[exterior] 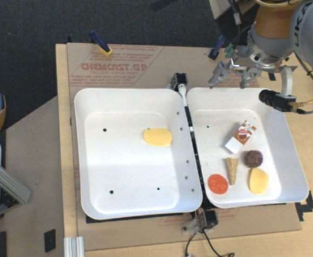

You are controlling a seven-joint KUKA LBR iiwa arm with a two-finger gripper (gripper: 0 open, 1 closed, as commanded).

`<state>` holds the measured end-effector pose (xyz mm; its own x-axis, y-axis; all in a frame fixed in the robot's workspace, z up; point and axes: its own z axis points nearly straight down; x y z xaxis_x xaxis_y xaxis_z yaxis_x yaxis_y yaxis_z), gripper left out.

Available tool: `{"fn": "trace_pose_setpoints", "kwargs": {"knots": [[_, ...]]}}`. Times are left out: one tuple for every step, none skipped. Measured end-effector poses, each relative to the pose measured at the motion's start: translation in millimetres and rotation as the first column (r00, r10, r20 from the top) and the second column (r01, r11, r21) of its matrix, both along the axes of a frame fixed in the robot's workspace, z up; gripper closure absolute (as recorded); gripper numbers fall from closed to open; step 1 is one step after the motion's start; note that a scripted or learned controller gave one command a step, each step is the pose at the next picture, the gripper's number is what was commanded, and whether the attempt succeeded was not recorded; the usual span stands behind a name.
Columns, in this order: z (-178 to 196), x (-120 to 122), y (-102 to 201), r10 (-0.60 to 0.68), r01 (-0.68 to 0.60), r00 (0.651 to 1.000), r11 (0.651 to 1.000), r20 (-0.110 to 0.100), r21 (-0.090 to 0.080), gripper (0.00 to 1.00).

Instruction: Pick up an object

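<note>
Approach step: gripper hung over right bin's far rim, fingers spread, empty; next, descend onto one item.

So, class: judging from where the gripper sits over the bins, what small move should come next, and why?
Probably lower and bring the gripper forward over the right bin: it hangs above that bin's far edge, open, holding nothing, while the nearest item, the small carton, lies further in.
</note>
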<state>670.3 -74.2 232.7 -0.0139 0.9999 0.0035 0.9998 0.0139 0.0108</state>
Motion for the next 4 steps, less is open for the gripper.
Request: {"fn": "trace_pose_setpoints", "kwargs": {"knots": [[7.0,-2.6,-9.4,-0.011,0.011,1.000,1.000,-0.005,-0.005,1.00],[193.0,-2.4,53.5,-0.007,0.007,1.000,1.000,0.012,-0.003,1.00],[313.3,-50.1,74.9,-0.010,0.010,1.000,1.000,0.009,-0.003,1.00],[225.9,-78.6,127.9,-0.009,0.009,1.000,1.000,-0.021,-0.003,1.00]]}}
